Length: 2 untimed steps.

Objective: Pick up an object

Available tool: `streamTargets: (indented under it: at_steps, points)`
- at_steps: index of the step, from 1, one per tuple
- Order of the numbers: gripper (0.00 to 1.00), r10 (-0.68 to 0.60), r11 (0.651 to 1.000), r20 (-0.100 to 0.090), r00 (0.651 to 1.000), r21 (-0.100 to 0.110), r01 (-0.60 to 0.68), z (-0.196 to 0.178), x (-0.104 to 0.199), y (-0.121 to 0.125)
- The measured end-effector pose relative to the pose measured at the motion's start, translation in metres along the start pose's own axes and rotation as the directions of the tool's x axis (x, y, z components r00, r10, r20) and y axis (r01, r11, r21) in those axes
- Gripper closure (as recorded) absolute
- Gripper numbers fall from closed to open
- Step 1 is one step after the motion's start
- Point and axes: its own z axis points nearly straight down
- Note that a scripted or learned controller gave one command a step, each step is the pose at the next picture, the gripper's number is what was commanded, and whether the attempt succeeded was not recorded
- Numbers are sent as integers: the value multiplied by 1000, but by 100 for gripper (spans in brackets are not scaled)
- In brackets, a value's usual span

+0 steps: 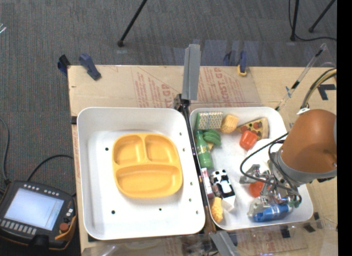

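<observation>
One metal gripper (268,190), grip state unclear, hovers over a shiny blue can (269,212) and a red toy (257,188).

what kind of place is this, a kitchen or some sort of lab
Most likely a robotics lab, not a kitchen. A robot arm reaches over two white bins on a plywood bench, a teach pendant lies on the carpet, and the food in the right bin looks like toys.

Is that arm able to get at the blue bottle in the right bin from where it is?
Probably yes. The gripper hangs just above the blue bottle near the right bin's front corner, with nothing lying over it, though the bin wall sits close beside it.
</observation>
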Motion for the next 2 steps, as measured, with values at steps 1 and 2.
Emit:
streamTargets:
  at_steps: [1, 2]
  points:
    - [0, -187, 982, 3, 982, 0, 187, -7, -41, -54]
    - [0, -129, 992, -16, 992, -7, 129, 3, -155, 21]
